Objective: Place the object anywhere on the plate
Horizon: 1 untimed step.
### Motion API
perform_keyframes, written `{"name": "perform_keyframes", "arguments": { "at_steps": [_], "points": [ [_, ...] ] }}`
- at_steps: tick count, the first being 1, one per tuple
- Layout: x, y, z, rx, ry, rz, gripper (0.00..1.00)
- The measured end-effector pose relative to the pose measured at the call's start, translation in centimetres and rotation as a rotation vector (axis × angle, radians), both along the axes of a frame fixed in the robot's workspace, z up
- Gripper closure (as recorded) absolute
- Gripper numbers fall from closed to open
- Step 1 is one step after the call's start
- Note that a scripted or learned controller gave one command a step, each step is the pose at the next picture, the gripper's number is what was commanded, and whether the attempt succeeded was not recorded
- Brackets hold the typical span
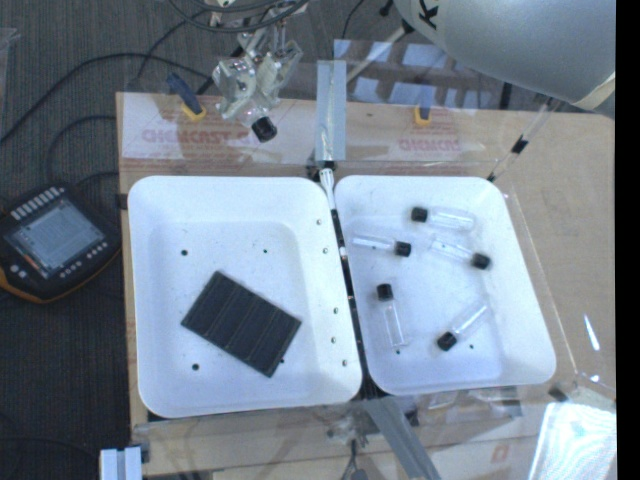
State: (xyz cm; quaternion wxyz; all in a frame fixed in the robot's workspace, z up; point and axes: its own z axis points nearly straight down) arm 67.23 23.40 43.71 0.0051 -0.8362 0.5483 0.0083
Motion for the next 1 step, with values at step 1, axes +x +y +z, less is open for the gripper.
{"name": "perform_keyframes", "arguments": {
  "at_steps": [1],
  "points": [
    [0.23, 0.02, 0.65, 0.010, 0.004, -0.004, 1.00]
  ]
}}
